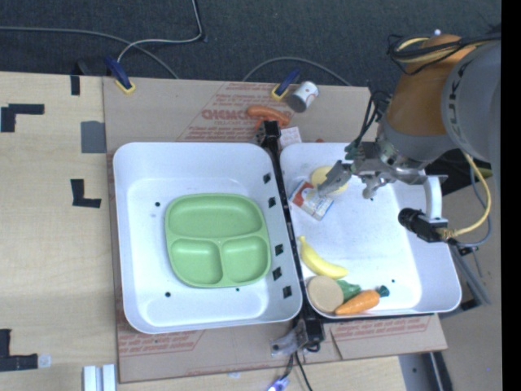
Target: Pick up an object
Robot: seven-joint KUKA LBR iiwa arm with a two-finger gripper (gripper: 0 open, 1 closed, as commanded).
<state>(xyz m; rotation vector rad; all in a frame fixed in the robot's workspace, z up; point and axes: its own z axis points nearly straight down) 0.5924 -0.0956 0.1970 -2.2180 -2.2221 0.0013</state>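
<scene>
The arm (pixel 431 88) comes in from the right, its grey body and orange band hanging over the far right corner of the right bin (pixel 423 287) and hiding part of that bin's far rim. The gripper (pixel 352 179) hangs low over the far half of this bin, with one finger (pixel 334 181) reaching left and the other finger (pixel 373 186) set apart to its right; the jaws are spread and nothing sits between them. The left finger overlaps a pale yellow object (pixel 323 173), mostly covered, so whether they touch is hard to tell. Just beside it, nearer the divider, lies a small clear packet with red print (pixel 310 199), its details too blurred to read. Nearer the viewer, a banana (pixel 320 259) lies along the left wall, and in the near left corner a tan round piece (pixel 325 293) touches a carrot with a green top (pixel 358 300). The left bin (pixel 142 177) holds a green divided plate (pixel 218 240).
</scene>
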